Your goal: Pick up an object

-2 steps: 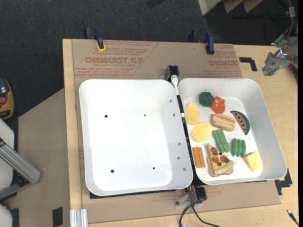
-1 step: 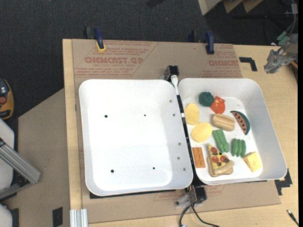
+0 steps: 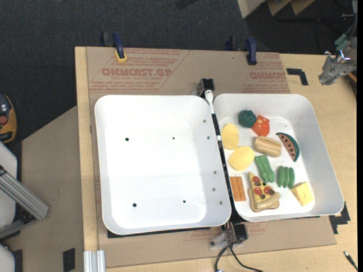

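1. Camera view: two shallow white bins sit side by side on a brown board (image 3: 170, 67) printed with red lettering. Two blue clamps, one (image 3: 118, 43) and the other (image 3: 250, 50), grip the board's far edge.
2. The left bin (image 3: 113, 208) shows a white floor with a few small dark dots.
3. The right bin (image 3: 317, 152) holds all the toy food, clustered toward its left and middle.
4. At the far end of that cluster lies a dark green lump (image 3: 247, 117), touching a red piece (image 3: 261, 126) just beside it.
5. A watermelon slice (image 3: 288, 146) lies to the right, near a bread roll (image 3: 267, 146).
6. Two pale yellow pieces, one (image 3: 229, 136) and one (image 3: 241, 158), lie close to the wall shared with the left bin.
7. Nearer the camera are a long green pod (image 3: 264, 168), a shorter green piece (image 3: 285, 176), a cheese wedge (image 3: 303, 193), a pizza slice (image 3: 263, 192) and an orange strip (image 3: 239, 188).
8. The gripper (image 3: 337, 67) shows as a grey metal shape at the upper right, beyond the right bin's far corner and well apart from the food. Whether it is spread or pressed together cannot be told, and nothing is seen in it.
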`<state>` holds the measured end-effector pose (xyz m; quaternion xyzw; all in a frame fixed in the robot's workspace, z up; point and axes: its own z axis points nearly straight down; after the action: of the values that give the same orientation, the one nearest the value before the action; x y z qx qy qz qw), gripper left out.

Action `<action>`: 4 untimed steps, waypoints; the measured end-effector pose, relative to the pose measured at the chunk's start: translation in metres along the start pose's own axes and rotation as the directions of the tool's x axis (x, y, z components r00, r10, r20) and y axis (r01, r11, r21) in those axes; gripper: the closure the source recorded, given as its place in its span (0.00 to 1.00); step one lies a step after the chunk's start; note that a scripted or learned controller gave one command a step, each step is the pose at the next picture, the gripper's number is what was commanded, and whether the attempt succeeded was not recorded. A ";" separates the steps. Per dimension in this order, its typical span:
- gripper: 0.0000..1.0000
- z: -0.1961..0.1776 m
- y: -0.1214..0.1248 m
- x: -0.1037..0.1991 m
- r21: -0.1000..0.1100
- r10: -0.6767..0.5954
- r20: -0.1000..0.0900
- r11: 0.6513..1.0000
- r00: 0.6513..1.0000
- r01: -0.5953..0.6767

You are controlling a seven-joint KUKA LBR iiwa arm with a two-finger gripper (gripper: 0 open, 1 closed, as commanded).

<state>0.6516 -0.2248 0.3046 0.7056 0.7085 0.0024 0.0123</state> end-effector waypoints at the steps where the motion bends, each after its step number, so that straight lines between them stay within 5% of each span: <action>1: 1.00 -0.010 0.001 0.000 -0.004 0.000 0.002 1.000 1.000 0.000; 4: 1.00 -0.043 0.004 -0.001 -0.018 -0.002 0.011 1.000 1.000 0.002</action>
<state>0.6542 -0.2257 0.3481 0.7047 0.7091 0.0048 0.0223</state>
